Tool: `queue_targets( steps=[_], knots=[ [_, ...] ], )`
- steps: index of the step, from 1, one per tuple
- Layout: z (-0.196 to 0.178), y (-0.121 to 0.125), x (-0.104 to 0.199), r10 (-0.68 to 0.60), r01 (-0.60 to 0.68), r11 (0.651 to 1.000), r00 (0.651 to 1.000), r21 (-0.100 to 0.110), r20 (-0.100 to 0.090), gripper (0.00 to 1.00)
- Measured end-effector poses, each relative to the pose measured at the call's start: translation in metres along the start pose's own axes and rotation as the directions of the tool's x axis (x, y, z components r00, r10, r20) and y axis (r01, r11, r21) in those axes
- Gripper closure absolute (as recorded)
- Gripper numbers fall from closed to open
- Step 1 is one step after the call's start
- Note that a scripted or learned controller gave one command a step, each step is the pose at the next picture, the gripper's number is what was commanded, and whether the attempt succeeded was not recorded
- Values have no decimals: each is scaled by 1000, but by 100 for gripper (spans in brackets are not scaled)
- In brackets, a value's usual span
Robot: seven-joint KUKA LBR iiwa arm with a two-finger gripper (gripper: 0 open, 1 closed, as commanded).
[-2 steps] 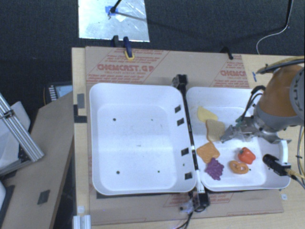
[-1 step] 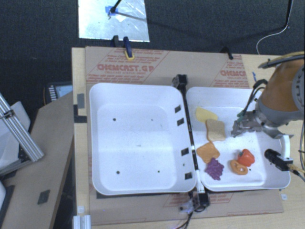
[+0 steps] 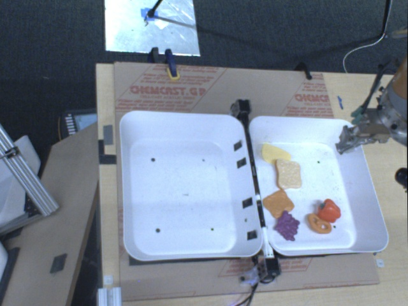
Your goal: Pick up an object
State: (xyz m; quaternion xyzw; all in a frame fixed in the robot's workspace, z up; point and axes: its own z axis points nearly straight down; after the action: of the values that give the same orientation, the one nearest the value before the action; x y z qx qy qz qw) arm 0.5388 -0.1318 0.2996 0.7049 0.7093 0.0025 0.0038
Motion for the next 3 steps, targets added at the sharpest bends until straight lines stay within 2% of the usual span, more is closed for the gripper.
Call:
queue_targets(
  steps=[1,2,3],
  knots=[
    [-124,-15,80,-5,5,1000,1000,-2,-2,100],
    [-179,-29,177,-7,7,1000,1000,0,-5,100],
    [-224,-50,241,-3,3,1000,1000,3,-4,100]
  ],
)
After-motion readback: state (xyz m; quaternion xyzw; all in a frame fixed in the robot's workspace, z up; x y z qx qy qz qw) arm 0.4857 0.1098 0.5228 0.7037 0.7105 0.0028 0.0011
